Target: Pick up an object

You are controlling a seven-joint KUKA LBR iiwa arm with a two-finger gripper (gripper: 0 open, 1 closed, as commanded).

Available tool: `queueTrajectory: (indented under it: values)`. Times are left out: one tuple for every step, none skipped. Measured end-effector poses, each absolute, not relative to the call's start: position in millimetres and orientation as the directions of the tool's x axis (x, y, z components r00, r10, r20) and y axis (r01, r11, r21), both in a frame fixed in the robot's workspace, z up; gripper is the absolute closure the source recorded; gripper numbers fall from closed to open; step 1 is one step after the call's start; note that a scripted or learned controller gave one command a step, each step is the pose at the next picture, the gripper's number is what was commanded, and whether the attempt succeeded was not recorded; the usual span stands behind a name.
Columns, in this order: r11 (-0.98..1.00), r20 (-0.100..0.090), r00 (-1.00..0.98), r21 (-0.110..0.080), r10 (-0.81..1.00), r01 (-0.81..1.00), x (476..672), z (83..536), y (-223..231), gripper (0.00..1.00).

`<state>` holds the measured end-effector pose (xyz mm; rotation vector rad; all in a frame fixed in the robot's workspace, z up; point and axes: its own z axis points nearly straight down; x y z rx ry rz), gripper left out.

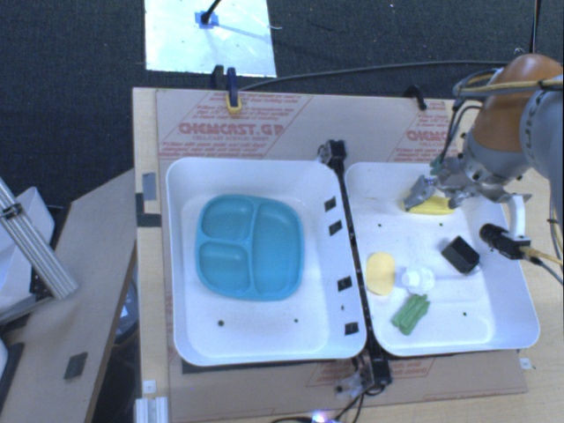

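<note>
Gripper (434,189) low in right bin (511,324), yellow object (429,206) just beneath, grip unclear

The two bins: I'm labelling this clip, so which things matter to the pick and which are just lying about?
In play:
gripper
yellow object right under it, in the right bin

Lying about:
black block
pale yellow piece
white piece
green piece
blue divided plate, in the left bin
</note>
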<state>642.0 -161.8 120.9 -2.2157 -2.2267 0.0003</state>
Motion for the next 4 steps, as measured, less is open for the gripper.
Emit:
queueTrajectory:
  values:
    - [0.007,-0.002,-0.007,0.006,1.0,1.0,643.7,135.1,-162.5,1.0]
    - [0.006,-0.001,-0.006,0.007,1.0,1.0,648.1,179.6,-161.1,1.0]
    - [0.006,-0.002,-0.006,0.007,1.0,1.0,649.8,233.8,-161.3,1.0]
    - [0.009,0.001,-0.009,0.001,1.0,1.0,626.6,232.1,-105.1,1.0]
